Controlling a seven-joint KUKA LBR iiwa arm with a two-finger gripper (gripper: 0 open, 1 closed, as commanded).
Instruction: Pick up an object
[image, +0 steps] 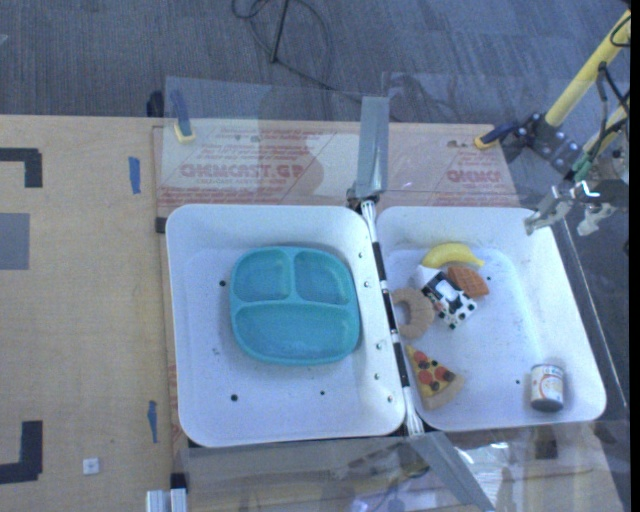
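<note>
The hand (572, 207), fingers spread and gripping nothing, is hovering at the far right corner of the right bin (580, 330), so the approach step is beginning and it needs to descend over the small can (546, 387) standing near-right.

A divided plate (295, 305) lies in the left bin (190, 400). In the right bin (570, 300), a banana (450, 255), toy cow (450, 298), bagel (412, 313) and pizza slice (435, 376) cluster left (nearly touching); a can (546, 387) sits apart, front-right.
</note>
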